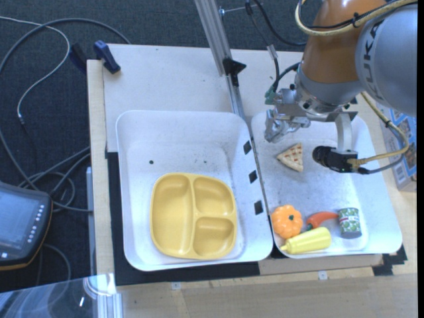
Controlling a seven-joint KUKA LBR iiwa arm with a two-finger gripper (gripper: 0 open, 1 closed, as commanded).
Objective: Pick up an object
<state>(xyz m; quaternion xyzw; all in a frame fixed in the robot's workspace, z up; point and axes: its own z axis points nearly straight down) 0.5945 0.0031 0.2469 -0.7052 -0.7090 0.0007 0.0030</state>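
My gripper (276, 131) hangs over the back left part of the right bin (381, 197), under the orange wrist. A tan wedge like a pizza slice (291, 158) lies just right of it and a little nearer the front, apart from the gripper. At the bin's front sit an orange pumpkin-like toy (287, 220), a yellow corn-like piece (308, 241), a small red pepper (322, 217) and a green can (349, 222). I see nothing held in the gripper.
The left bin (132, 144) holds a yellow divided tray (194, 214). A slanted metal post (215, 25) rises behind the bins. A black fitting with a yellow cable (333, 158) hangs off the arm over the right bin.
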